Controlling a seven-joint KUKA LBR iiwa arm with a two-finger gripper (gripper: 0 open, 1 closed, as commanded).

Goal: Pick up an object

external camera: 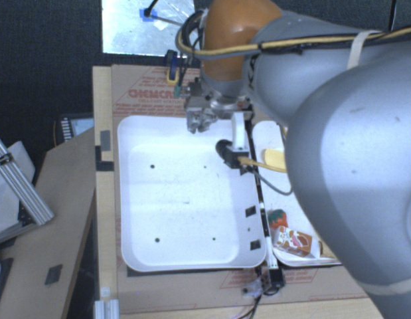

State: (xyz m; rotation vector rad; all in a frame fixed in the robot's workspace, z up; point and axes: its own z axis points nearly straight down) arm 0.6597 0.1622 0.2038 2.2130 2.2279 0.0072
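Your gripper (200,119) is hanging over the far edge of the left bin (135,244), right at the top rim near the printed cardboard (142,93), and whether it is apart or closed you cannot tell from this slanted look, because the metal end is small and blurred against the rim. Nothing is sitting between it that you can make out. The things you are after are lying the other way: in the right bin (259,137) a yellow object (275,159) is showing just past the divider, with its long axis running roughly across the view, and nearer the front a colourful packet (295,240) is resting close to the bin's near edge, partly covered by the big grey arm (351,151). So you are hovering over the bin where no pickable item is showing under the tool, and the targets are lying to the right and towards the front. By my reading, the coming move is turning on crossing that divider, with the yellow piece being the nearer of the two.
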